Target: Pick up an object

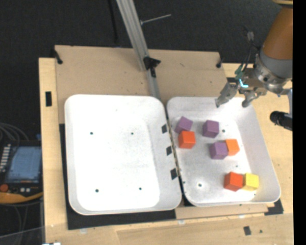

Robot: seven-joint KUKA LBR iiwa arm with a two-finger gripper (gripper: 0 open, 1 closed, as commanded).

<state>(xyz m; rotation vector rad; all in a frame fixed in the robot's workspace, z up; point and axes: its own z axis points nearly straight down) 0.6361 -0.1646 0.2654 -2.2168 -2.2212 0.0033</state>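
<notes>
Grey fingers (223, 97) of the gripper (235, 98) stand spread apart with nothing between them, one prong over the far edge of the right bin (262, 152) and the other near that bin's far right corner. They touch no block. Above them the wrist widens into a grey collar, then the orange band (279, 34) of the arm, whose upper part is cut off at the picture's right.

Seven blocks lie in the right bin. Near its left edge a purple block (184, 124) sits with an orange block (187, 139) touching its near side. A second purple block (210, 128) stands alone towards the middle. Just nearer, a third purple block (219, 150) touches a smaller orange block (232, 146) on its right. Close to the near right corner an orange-red block (234, 180) and a yellow block (251, 181) sit side by side, touching. All lie well apart from the fingers.

The left bin (74, 152) adjoins it along a seam with small dark clips; only a few dark specks mark its floor. Both bins rest on the pale wooden tabletop (102, 68). A metal strut (135, 29) slants in from the far edge to the seam. At the tabletop's left a handheld screen unit (20, 170) with cables is dim and hard to make out.
</notes>
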